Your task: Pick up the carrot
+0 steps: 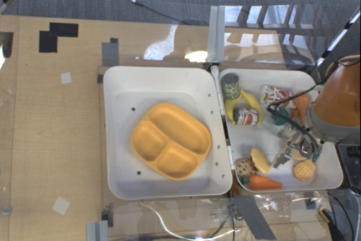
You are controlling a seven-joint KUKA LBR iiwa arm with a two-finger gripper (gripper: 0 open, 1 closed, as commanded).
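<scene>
A yellow three-compartment plate [171,140] lies tilted in the left white bin [118,178], which sits on the wooden worktop [51,149]. The right white bin [333,180] touches it along a shared edge. In the right bin, a green-labelled can [231,86] stands at the far left corner, with a banana [252,101] just beside it and a red-labelled can [246,117] touching the banana. A red and white packet [274,94] lies near the far wall. At the near side lie a round cookie [244,167], a pale yellow wedge [260,160] and a waffle-textured biscuit [304,170]. Black shapes [56,35] mark the worktop's far left.
</scene>
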